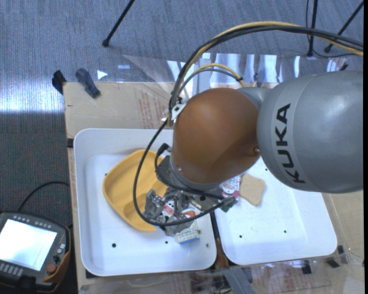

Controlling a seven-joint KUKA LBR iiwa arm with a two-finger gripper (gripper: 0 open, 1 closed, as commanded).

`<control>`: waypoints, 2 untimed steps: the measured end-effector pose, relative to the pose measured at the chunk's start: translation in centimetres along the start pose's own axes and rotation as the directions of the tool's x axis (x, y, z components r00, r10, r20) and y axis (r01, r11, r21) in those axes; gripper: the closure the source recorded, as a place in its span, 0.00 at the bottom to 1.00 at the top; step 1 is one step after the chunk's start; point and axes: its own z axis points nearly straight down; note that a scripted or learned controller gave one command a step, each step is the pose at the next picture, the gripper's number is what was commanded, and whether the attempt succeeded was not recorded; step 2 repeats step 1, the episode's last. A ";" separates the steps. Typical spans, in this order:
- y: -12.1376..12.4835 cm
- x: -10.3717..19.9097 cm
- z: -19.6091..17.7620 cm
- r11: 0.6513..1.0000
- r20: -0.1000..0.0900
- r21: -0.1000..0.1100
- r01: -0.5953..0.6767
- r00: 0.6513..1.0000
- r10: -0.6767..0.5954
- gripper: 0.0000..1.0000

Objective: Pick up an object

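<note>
The grey arm [306,133] with its orange band [214,136] reaches in from the right, its gripper [172,210] low in the left white bin [92,225], over the edge of a yellow dish [126,185]. A small blue-and-white packet [188,234] lies just beside it. A tan slice-shaped piece [253,190] rests in the right bin [282,231].
</note>
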 end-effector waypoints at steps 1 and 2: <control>-3.6 2.9 -4.3 0.914 0.003 0.004 0.405 0.914 -0.405 1.00; -3.6 2.9 -4.3 0.914 0.003 0.004 0.405 0.914 -0.405 1.00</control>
